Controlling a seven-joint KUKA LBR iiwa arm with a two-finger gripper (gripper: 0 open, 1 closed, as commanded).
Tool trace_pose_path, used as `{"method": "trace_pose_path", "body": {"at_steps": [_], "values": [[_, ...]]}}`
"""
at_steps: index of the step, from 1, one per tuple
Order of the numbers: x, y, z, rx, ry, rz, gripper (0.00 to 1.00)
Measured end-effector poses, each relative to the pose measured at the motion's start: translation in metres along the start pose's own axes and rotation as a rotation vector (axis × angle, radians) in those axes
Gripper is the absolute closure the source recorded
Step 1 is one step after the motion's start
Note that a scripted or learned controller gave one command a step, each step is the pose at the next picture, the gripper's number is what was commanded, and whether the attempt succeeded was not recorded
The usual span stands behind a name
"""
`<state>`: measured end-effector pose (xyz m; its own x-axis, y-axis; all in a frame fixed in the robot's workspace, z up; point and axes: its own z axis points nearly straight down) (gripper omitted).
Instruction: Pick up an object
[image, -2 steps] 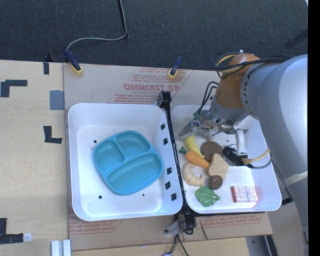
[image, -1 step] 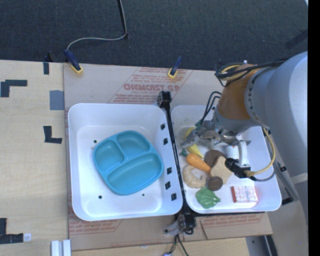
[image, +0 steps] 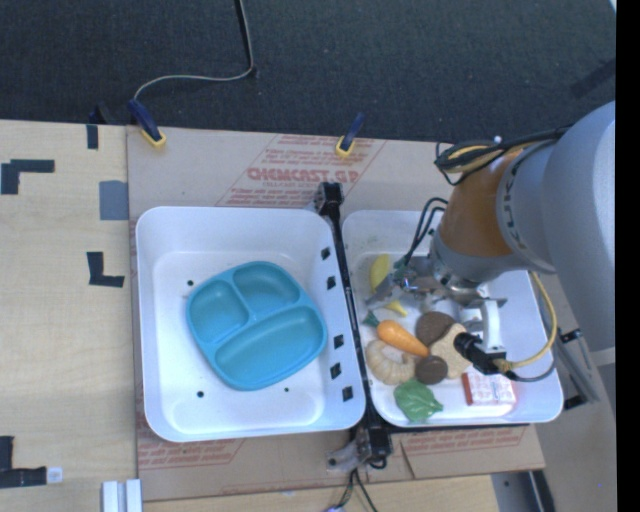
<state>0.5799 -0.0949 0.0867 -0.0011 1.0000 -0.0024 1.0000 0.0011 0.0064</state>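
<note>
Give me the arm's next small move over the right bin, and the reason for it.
Probably lower the gripper slightly toward the yellow banana beside it. It hangs over the right bin next to the toy food pile, with the carrot just below, and nothing shows between its fingers.

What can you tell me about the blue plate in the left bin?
The blue divided plate looks like smooth moulded plastic, with rounded corners and three compartments: two smaller ones toward the far side and one long one nearer the camera. It lies flat, right way up, turned at an angle, roughly mid-floor of the left bin. Nothing rests on it, and it touches only the bin floor.
</note>
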Motion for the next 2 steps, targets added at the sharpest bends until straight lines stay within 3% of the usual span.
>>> {"method": "trace_pose_path", "body": {"at_steps": [1,2], "values": [[-0.002,0.043,0.001,0.002,0.001,0.0,0.0],[0.0,0.019,0.0,0.002,0.0,0.001,0.0]]}}
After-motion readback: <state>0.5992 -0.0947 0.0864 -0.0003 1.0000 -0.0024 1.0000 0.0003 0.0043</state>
